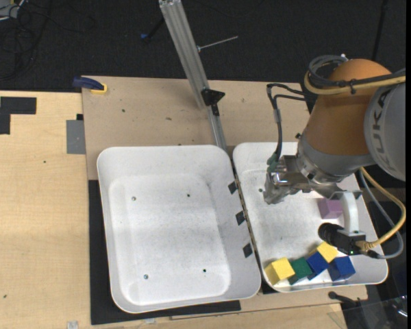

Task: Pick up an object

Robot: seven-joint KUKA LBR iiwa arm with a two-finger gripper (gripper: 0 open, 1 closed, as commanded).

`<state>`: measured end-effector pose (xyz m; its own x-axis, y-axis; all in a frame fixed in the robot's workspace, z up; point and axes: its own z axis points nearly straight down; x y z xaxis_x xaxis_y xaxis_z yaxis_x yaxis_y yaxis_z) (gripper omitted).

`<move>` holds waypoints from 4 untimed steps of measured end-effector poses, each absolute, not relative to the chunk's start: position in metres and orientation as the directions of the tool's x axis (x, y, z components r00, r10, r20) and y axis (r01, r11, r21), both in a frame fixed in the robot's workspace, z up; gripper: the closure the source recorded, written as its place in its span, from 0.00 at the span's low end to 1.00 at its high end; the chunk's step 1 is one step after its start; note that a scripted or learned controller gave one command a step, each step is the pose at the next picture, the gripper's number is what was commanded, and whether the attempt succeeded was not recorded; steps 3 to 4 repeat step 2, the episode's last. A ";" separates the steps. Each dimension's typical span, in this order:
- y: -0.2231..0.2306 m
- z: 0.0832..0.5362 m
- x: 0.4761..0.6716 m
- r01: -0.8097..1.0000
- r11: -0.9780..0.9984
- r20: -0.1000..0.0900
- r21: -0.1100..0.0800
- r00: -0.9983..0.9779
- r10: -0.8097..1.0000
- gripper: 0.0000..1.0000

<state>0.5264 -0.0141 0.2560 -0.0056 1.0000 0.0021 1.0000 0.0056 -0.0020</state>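
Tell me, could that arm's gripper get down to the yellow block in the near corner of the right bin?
Probably yes. The gripper hangs over the right bin, and bare bin floor lies between it and the yellow block. The green block sits right against it, which could crowd the fingers.

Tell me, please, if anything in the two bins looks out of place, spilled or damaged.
Nothing looks spilled or broken. The coloured blocks are all crowded into the near corner of the right bin, some leaning on each other, and a lilac block lies apart, beside the gripper. That seems ordinary clutter, not a fault.
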 end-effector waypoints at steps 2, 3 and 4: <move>0.083 0.243 0.551 1.000 0.003 0.000 -0.002 -0.003 1.000 1.00; 0.083 0.243 0.551 1.000 0.003 0.000 -0.002 -0.003 1.000 1.00; 0.083 0.243 0.551 1.000 0.003 0.000 -0.002 -0.003 1.000 1.00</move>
